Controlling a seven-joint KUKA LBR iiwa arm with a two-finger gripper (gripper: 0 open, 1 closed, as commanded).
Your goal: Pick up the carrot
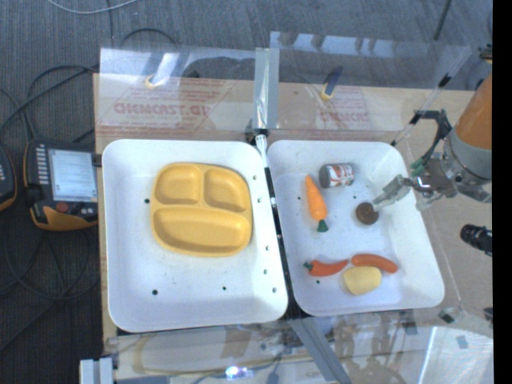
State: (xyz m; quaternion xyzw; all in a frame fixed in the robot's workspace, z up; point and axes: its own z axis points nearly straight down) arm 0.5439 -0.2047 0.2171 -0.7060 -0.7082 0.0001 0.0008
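Orange carrot (317,202) near the right bin's (416,286) left wall, long axis running back to front, green tip frontward. Gripper (392,192) well right, toward the right wall; openness unclear.

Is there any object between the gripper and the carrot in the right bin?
Yes. A small brown round object lies between the gripper and the carrot, right below the fingertips. A can lies just above that line.

Grey carpet floor (64,46), loose black cables (48,78), wooden bench (184,106)
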